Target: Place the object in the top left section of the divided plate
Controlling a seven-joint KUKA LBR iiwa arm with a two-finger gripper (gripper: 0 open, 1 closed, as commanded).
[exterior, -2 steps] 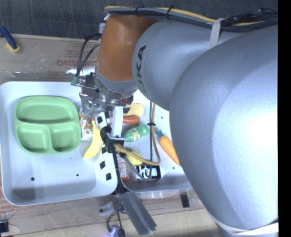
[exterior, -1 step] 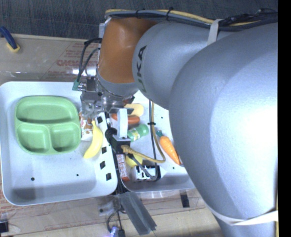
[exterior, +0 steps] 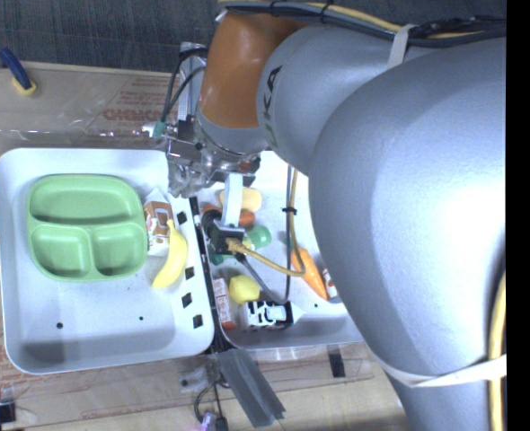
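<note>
Green divided plate (exterior: 87, 225) and banana (exterior: 172, 257) in left bin (exterior: 85, 344); end effector (exterior: 207, 176) state unclear

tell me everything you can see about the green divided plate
The pale green divided plate looks like matte plastic, oblong with rounded corners. It has three sections: one long section across the top and two smaller ones below. It lies flat in the left white bin, toward its upper left. All three sections show bare green. A small brown-and-white packet sits at its right edge.

This is looking like a robotics lab: a large grey-and-orange industrial arm (exterior: 355, 151) is reaching over two shallow white plastic bins (exterior: 31, 330) sitting on a cardboard-covered bench (exterior: 76, 101).
</note>
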